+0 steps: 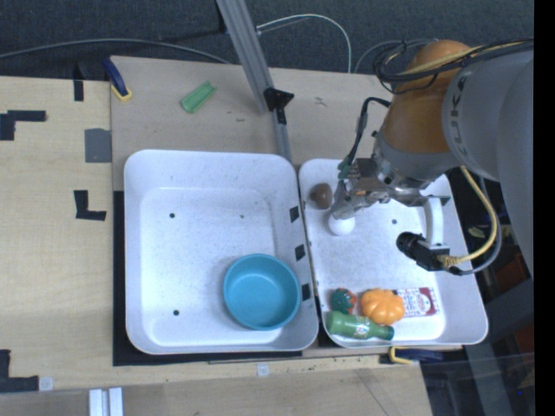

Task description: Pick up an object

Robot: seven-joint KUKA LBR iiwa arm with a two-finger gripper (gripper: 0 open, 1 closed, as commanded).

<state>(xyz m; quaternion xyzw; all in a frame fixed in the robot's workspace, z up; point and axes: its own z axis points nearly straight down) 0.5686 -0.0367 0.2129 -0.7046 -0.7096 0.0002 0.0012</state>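
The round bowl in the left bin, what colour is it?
Blue: the round bowl is a plain light blue, seen best in the camera view.

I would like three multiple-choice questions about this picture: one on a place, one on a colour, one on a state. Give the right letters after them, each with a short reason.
1. Where is the blue bowl?
A. in the left bin, near its front right corner
B. in the right bin
C. on the bench behind the bins

2. What colour is the small block on the bench behind the bins?
A. red
B. green
C. black

3. How does the hand stand?
A. high above the left bin
B. low over the white ball in the right bin
C. outside both bins

Answers: 1 A, the bowl sits inside the left bin; 2 B, the block is light green; 3 B, the hand is just above the white ball.
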